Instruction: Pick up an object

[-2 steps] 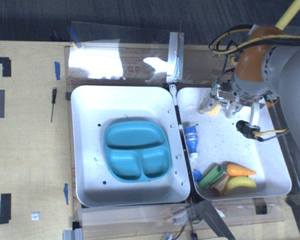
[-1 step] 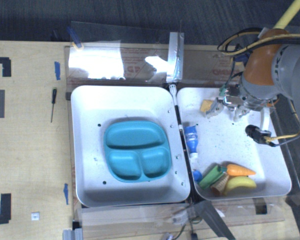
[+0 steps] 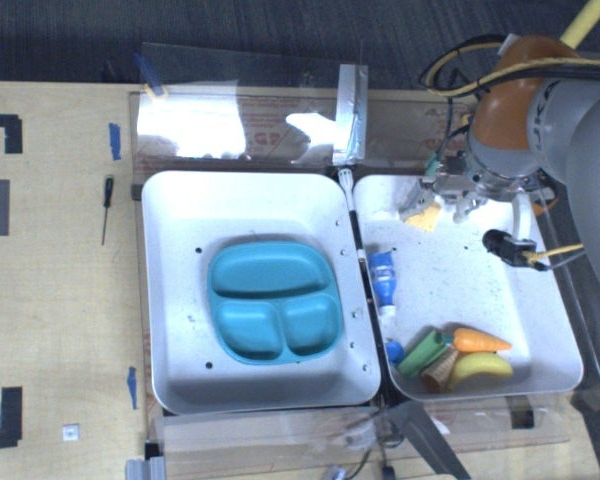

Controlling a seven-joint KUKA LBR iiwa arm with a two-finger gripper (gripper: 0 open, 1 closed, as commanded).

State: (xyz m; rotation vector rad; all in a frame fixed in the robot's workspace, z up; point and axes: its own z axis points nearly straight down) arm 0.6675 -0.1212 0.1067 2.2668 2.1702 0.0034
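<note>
**Gripper at the far end of the right bin, beside a small yellow piece**

The grey arm (image 3: 572, 143) comes in from the right side, and its orange band (image 3: 504, 116) is above the far right corner of the right bin (image 3: 480, 298). The gripper (image 3: 448, 200) hangs over the far end of this bin, near the wall between the two bins. From this angle I cannot tell if the gripper is wide or narrow, and I cannot tell if it holds something.

A small yellow piece (image 3: 423, 218) lies on the bin floor just beside the gripper, on its left side in the picture. It is not clear whether the two touch.

The other things in the right bin are well apart from the gripper. A blue tube (image 3: 382, 278) lies along the left wall, and a small blue cap (image 3: 393, 350) is near its lower end. In the near part of the bin there is a close group: a green piece (image 3: 423, 351), a carrot (image 3: 480, 342), a banana (image 3: 483, 367) just under the carrot, and a brown piece (image 3: 439, 370) between the green piece and the banana.

The left bin (image 3: 160, 268) holds a blue plate (image 3: 275, 300) with three sections, lying flat in the middle.
</note>
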